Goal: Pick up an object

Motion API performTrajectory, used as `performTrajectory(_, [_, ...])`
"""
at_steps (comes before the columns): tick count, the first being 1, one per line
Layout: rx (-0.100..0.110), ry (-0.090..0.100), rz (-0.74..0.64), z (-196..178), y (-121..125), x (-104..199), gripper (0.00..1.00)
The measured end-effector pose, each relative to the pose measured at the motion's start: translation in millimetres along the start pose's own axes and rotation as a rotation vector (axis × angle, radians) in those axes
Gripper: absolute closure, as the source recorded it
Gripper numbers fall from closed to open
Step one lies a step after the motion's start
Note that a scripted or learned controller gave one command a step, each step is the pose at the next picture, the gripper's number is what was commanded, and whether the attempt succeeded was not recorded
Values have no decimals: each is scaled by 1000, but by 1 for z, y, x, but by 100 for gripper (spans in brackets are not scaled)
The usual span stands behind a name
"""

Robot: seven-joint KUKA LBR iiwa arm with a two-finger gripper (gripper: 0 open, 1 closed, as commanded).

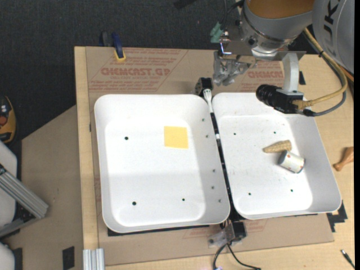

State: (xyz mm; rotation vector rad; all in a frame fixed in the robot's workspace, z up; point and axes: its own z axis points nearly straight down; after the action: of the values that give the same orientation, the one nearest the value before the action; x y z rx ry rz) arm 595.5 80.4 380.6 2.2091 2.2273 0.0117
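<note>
Objects to choose from number three. A yellow square (176,137) lies flat in the left bin (112,151), below and well to the left of the claw (228,72). A tan cone-shaped piece (278,147) and a small white cylinder (291,161) lie just beside each other in the right bin (320,179), below and to the right of the claw.

The claw hangs above the bench (140,66), over the cardboard strip just beyond the far rims of the bins and near the seam where the two meet. It is small and dark against the printed cardboard, so I cannot tell whether it is spread or pressed together; nothing visible sits in it. None of the three objects is touching it, and all are well apart from it.

By my reading, the pick has not begun: this is the approach step, with no target yet committed. The next move calls for travelling toward the near side and over one bin, lining up above a single object, then descending. The cone and cylinder lie close enough that a descent on either risks nudging the other; the flat square looks hard to grip from above.
</note>
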Motion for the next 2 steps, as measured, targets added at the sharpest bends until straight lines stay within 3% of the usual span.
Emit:
performTrajectory(1, [19,-1,0,92,2,80,100])
performTrajectory(2, [-2,1,3,44,64,130,100])
